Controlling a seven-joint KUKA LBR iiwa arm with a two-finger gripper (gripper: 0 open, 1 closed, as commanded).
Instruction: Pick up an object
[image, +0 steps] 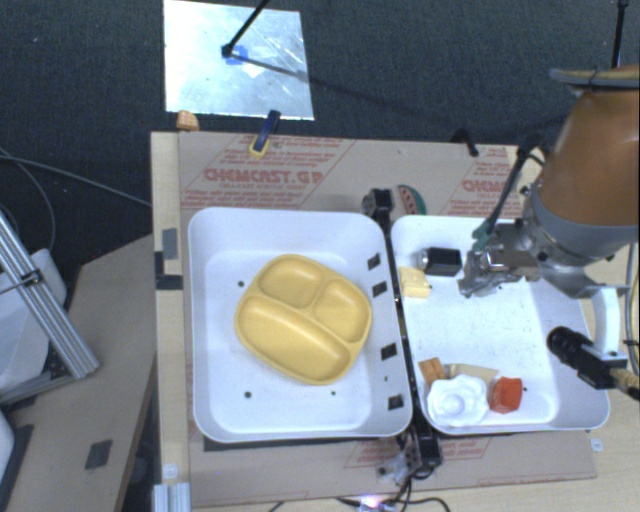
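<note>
Two shallow white bins sit side by side on a brown board on the tabletop (120, 300). The left bin (215, 300) holds a yellow divided plate (303, 317) with three compartments, lying flat near the bin's middle and slightly turned. The right bin (520, 345) carries several small things: a pale yellow block (414, 283) at its far left edge, just beside the dividing wall; a small black object (441, 260) just right of and slightly beyond that block; and, along the near edge, a white round lid-like piece (456, 401) with a small orange-brown piece (432, 370) touching its far left side and a red-orange object (506, 394) just to its right. The grey arm with its orange band (600, 140) reaches in from the right, and its jaws (484, 272) hang over the far middle of the right bin, just right of the black object and apart from it; the metal fingertips appear close together, with nothing visible between them. A black cylindrical part (578, 356) shows at the right edge of the right bin. Beyond the bins, a shiny sheet (240, 60) lies on the dark floor.
</note>
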